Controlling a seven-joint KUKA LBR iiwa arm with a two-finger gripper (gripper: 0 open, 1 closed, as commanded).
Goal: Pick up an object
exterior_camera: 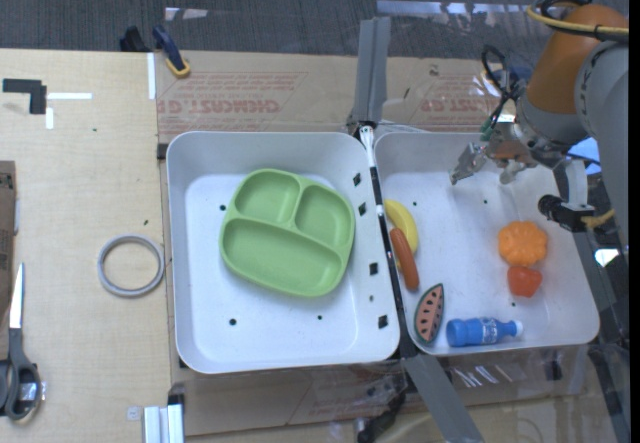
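The fingers (490,163) hang spread and hold nothing, over the back of the right bin (450,206). The nearest things lie toward the bin's front: an orange (523,242) with a small red fruit (524,280) just beside it. A blue bottle (483,331) lies crosswise along the front wall, farther off.

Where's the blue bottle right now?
The blue bottle lies on its side at the near edge of the right bin, between the watermelon slice and the red fruit.
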